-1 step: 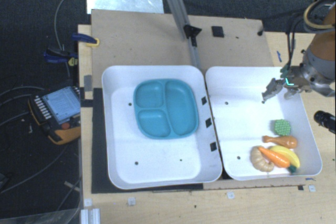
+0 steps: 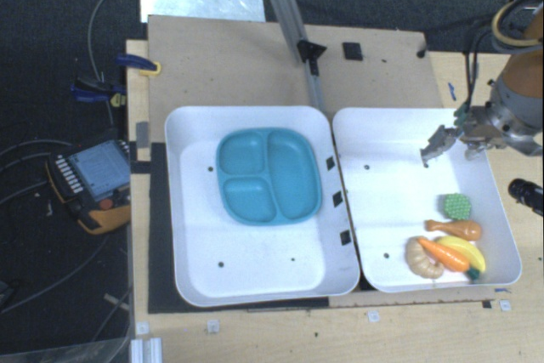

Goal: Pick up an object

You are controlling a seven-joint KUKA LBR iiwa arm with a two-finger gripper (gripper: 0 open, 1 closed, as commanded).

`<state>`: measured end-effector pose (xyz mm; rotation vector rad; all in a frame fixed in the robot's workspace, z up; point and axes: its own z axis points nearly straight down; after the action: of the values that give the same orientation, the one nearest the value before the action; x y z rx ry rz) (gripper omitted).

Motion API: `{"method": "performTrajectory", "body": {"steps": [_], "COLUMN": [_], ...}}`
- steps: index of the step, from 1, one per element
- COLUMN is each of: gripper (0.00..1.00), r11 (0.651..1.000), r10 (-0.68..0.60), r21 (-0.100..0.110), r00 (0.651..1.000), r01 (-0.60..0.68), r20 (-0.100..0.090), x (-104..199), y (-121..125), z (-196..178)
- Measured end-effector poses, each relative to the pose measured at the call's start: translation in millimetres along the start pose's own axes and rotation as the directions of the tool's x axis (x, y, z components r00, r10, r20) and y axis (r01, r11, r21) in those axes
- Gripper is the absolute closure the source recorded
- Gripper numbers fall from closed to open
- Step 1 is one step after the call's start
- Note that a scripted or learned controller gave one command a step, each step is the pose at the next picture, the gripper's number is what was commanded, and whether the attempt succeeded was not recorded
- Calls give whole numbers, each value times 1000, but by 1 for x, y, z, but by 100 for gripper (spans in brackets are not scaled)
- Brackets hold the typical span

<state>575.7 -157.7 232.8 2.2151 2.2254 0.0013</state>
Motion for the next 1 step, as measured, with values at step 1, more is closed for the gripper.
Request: {"method": "performTrajectory", "body": {"steps": [1], "gripper": [0], "r11": [1000], "r10": [3], "r21": [3], "r00": [1000], "r01": [-3], "r20": [0], "x": [-1], "y": [-2], "z": [42]}}
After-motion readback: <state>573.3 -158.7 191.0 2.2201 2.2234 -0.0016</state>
